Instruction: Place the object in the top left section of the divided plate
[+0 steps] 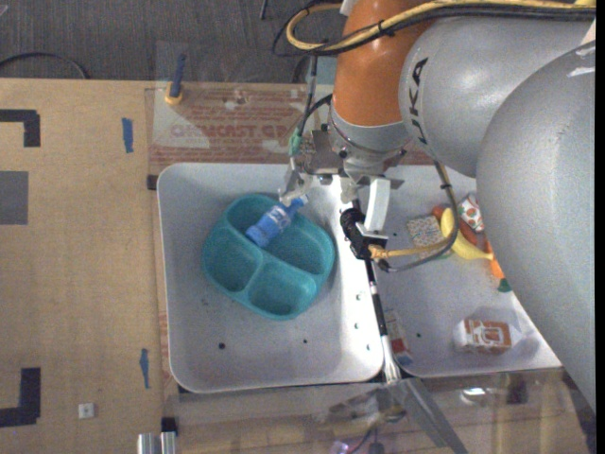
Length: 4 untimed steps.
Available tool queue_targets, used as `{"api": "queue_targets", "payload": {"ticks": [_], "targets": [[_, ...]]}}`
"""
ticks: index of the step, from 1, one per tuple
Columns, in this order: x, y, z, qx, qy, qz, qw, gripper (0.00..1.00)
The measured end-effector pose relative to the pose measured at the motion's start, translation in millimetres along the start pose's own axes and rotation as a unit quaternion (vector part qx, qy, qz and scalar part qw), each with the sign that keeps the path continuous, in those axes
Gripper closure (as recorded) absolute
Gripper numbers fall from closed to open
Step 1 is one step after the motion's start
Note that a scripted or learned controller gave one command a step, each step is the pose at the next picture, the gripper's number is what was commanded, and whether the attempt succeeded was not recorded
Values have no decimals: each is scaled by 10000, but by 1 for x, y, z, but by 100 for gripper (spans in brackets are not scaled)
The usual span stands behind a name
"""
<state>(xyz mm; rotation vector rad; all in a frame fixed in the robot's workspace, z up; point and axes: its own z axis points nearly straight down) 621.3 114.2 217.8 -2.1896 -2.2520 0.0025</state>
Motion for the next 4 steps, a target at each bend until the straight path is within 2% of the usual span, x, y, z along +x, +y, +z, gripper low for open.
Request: {"api": "queue_targets", "payload": {"ticks": [1,2,3,4], "targets": [[23,0,-31,-21,2,-507,9987,0],[22,-17,-146,-24,-3,-1637,9865,0],[40,1,-173,-37,-6,-2349,9720,0],[72,-4,-163,-7,-1,-1118,9937,0]]}}
